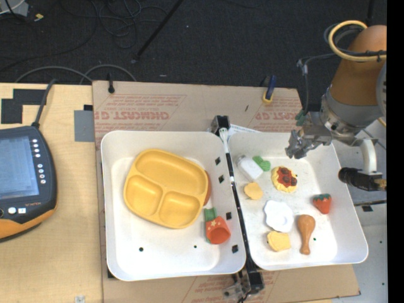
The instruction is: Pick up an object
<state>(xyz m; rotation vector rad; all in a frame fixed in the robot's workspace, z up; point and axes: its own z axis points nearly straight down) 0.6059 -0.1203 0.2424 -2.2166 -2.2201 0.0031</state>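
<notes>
— How should that pick have gone?

— Straight down from where the pincer (pixel 297 149) hung, right of centre in the frame over the right-hand bin (pixel 350 248). The little pizza (pixel 285 178) lay just below it in the picture, clear of the strawberry (pixel 322 203) and the drumstick (pixel 305 232), so a centred drop with both tips straddling it looked best.

— And the pincer itself?

— Dark and small; whether it was spread or pressed together, I couldn't tell. Nothing visible in it, touching nothing.
</notes>
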